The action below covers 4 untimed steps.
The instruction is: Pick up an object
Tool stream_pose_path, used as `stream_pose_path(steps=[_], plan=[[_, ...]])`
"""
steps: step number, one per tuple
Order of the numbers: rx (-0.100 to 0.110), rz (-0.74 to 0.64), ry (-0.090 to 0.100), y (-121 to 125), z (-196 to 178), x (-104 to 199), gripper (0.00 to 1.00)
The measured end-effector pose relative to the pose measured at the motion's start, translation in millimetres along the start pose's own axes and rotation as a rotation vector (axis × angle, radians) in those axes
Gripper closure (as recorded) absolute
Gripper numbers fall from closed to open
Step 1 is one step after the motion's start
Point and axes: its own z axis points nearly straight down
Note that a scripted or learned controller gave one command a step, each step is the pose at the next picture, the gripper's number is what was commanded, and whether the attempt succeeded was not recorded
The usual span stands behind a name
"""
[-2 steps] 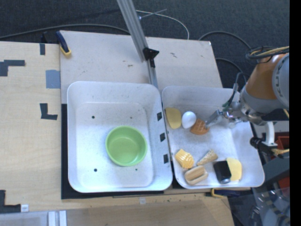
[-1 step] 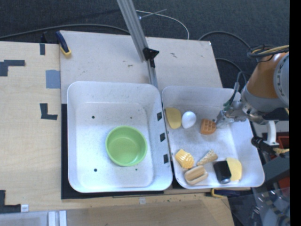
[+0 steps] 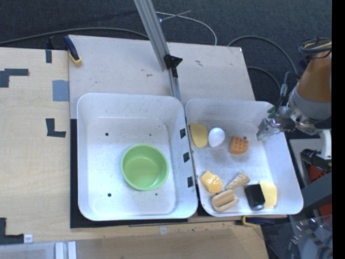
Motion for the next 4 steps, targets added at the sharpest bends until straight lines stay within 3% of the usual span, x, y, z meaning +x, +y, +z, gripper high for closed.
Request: stream_pose_path(steps=[2,4], plan=[[0.001,-0.001,0.0,12.0,-95.4,1.6,1.0],[0.006,-0.006,0.004,-4.0,-98.7,105.4,1.0]])
